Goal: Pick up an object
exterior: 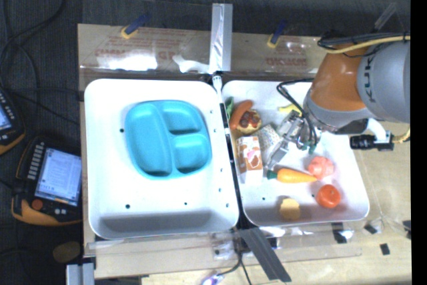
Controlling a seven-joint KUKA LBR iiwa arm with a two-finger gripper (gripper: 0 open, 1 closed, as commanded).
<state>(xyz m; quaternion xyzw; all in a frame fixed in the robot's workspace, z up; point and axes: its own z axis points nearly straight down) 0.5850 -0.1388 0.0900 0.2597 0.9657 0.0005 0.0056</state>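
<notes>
A: Where's the end effector (283, 143)?
B: Low in the right bin (353, 207), above the carrot (297, 175); whether it's open I cannot tell.
A: Advice?
B: Centre over the carrot, clear of the carton (249, 153).

2 white bins (100, 210). Left bin holds a light blue divided tray (170, 137). Right bin: orange carrot (297, 175) with green stub, pink round piece (320, 166), red-orange tomato (328, 195), tan-yellow block (289, 208), brown-and-red hot dog (244, 116), small carton (249, 153) printed red, white and orange. Arm (363, 87) grey with orange band. Bench (167, 47) brown cardboard, yellow-blue clips (135, 25).
</notes>
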